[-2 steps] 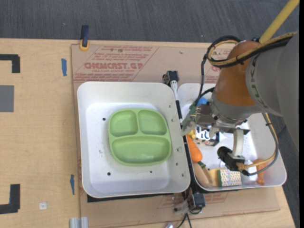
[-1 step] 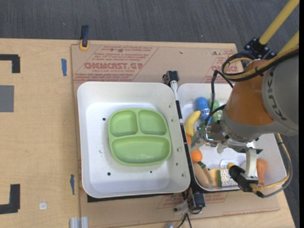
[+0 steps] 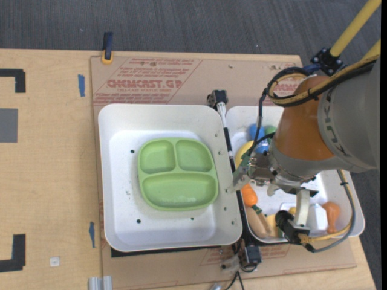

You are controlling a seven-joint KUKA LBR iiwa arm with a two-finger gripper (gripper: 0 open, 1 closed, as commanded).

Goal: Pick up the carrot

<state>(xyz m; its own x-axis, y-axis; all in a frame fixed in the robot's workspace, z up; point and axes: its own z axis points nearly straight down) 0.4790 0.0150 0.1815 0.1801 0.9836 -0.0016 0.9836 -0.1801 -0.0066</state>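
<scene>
Arm: the grey arm (image 3: 357, 119) with its orange band (image 3: 299, 128) reached in from the right and hung over the right bin (image 3: 358, 222), covering most of it.
Gripper: the gripper (image 3: 261, 177) sat low over the bin's left edge, just above the carrot; whether it was released, clenched or grasping anything could not be told, as the wrist body hid its tips.
Carrot: the carrot (image 3: 248, 196), a short orange piece, lay against the right bin's left wall, roughly midway along that edge, with nothing visibly gripping it.
Why there: tucked against the wall, the carrot probably left little room on that side, which would explain the close approach along the edge.
Neighbours: a tan, bread-like item (image 3: 260, 223) lay near the bin's front left corner, just in front of the carrot; an orange piece (image 3: 332, 213) sat by the right wall, well apart.
Left bin: the left bin (image 3: 121, 174) held a green divided plate (image 3: 178, 173) at its centre, clear of the arm.
Progress: judged as approach only, the pick not yet done.
</scene>
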